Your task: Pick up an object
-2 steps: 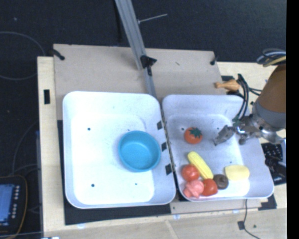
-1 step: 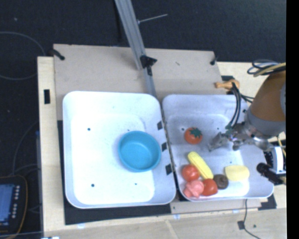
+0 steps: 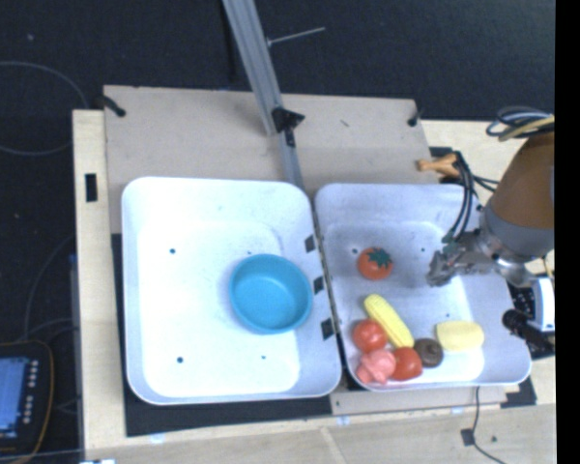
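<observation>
The right bin (image 3: 416, 206) holds several toy foods. A red tomato with a green top (image 3: 374, 263) lies near its middle. Along the front edge are a yellow banana-like piece (image 3: 389, 320), a red ball (image 3: 369, 335), a pink piece (image 3: 375, 367), another red piece (image 3: 406, 363), a brown ring (image 3: 428, 353) and a pale yellow lump (image 3: 459, 335). My gripper (image 3: 442, 267) hangs over the right half of this bin, to the right of the tomato and apart from it. I see nothing held in it.
The left bin (image 3: 174, 211) holds a blue bowl (image 3: 270, 293). A grey metal pole (image 3: 256, 56) slants up from between the bins. Cables (image 3: 464, 187) trail behind the arm at the right bin's back corner.
</observation>
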### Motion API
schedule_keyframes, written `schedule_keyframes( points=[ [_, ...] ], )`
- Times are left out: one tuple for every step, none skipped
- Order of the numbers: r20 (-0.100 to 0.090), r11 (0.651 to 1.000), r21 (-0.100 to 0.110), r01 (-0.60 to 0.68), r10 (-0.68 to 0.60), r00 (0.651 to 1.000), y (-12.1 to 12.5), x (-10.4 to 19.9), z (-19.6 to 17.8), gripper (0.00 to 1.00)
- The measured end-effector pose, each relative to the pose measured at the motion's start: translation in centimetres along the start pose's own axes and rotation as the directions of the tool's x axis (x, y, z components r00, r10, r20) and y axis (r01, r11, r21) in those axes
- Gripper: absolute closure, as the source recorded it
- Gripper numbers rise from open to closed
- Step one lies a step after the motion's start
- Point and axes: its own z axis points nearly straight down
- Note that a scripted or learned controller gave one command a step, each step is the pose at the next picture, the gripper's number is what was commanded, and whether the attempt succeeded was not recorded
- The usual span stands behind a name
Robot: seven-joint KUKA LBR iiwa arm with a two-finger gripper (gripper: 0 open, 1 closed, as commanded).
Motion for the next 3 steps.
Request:
schedule_keyframes(
  points=[
    [-0.003, 1.000, 0.001, 0.015, -0.015, 1.000, 0.2, 0.5, -4.7, 1.00],
    [-0.003, 1.000, -0.001, 0.015, -0.015, 1.000, 0.0, 1.3, -10.4, 1.00],
    [-0.003, 1.000, 0.003, 0.017, -0.017, 1.000, 0.2, 1.3, -11.5, 1.00]
  ],
)
